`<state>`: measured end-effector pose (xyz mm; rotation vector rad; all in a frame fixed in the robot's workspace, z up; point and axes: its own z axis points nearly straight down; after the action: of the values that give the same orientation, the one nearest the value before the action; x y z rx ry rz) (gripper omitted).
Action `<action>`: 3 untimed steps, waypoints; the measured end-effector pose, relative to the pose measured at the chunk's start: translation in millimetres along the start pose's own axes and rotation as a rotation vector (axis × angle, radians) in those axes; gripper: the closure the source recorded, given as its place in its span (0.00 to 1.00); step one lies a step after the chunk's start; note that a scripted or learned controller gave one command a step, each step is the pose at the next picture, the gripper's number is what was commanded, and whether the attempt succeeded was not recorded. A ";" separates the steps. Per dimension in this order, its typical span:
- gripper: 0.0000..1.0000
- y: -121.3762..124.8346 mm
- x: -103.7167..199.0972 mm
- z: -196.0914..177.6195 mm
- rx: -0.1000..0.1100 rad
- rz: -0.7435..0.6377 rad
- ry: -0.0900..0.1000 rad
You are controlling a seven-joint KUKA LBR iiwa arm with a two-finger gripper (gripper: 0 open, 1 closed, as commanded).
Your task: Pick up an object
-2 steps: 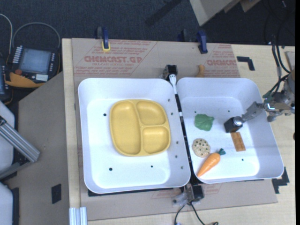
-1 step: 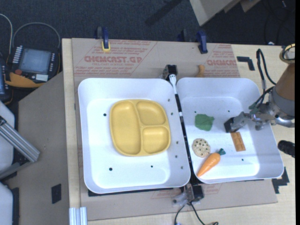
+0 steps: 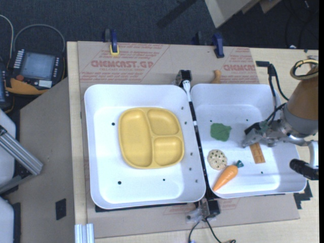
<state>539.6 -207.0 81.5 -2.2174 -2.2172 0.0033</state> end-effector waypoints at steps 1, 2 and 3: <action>1.00 1.3 -0.8 -13.7 -0.006 0.000 -0.004; 1.00 10.3 -4.5 -61.3 -0.012 -0.001 -0.006; 1.00 8.2 3.6 -109.3 -0.012 -0.002 -0.006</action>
<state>548.4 -203.8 190.8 -2.2238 -2.2284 -0.0040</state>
